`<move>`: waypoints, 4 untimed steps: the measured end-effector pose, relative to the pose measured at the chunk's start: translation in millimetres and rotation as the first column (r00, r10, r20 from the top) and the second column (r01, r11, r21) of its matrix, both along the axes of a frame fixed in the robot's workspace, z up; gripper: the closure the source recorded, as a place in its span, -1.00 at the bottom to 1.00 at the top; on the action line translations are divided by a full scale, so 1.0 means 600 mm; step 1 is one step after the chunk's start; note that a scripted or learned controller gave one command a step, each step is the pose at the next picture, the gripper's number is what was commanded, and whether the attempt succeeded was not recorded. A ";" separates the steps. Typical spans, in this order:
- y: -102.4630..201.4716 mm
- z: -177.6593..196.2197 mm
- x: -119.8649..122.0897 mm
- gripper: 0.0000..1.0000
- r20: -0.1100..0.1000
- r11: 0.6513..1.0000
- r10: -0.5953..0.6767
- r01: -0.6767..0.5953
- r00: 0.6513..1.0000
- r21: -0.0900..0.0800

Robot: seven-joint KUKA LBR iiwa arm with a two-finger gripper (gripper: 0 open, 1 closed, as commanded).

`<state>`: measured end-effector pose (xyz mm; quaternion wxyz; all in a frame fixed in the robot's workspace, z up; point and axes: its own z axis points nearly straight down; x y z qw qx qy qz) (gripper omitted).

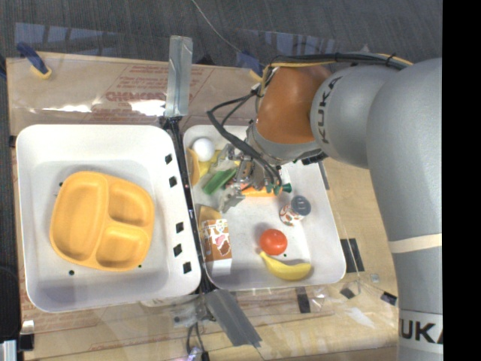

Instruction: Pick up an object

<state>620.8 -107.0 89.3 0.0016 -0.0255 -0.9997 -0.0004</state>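
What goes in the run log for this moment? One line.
arm: over right bin | gripper: low among items near green item | tomato, banana: lying apart | left bin: yellow tray

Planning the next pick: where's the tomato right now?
In the right bin, near its front edge: the tomato sits just above the banana, right of the carton.

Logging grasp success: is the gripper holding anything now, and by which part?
Cannot be told: the gripper is down among the green item and clutter, with its tip obscured.
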 end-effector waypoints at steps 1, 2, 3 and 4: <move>0.022 -0.002 -0.009 -1.00 -0.005 0.932 -0.363 0.363 0.932 -0.003; -0.116 0.000 -0.030 -1.00 0.001 0.999 -0.035 0.035 0.999 -0.001; -0.108 -0.002 -0.108 -1.00 -0.002 0.989 -0.147 0.147 0.989 0.000; -0.105 0.009 -0.106 1.00 -0.005 0.990 -0.140 0.140 0.990 0.001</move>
